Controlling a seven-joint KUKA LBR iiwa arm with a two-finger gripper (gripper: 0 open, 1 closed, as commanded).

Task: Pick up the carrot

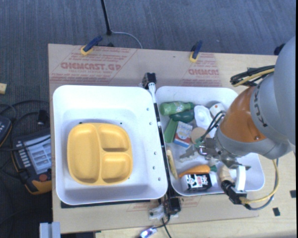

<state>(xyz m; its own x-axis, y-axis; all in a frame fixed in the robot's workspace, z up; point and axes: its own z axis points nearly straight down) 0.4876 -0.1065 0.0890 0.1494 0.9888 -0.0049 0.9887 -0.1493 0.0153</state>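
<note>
Reaching into the right bin (253, 182) from the right, arm low over the clutter; tool (204, 148) sits roughly mid-bin, but I can't tell its state, too much wrist and cabling in the way. Carrot (197, 169) lies on its side near the front of that bin, just below the tool, touching or just beside a black-and-white carton (197, 181). Green bottle (177, 107) and other small packs crowd the back. Left bin (59, 133) carries a yellow tray (99, 152), well apart. Carrot looks like a light, stiff plastic toy, probably smooth and rounded, so likely to slip or roll. Best bet: pinch across the thick middle, jaws square to its long axis, clear of the carton.
</note>
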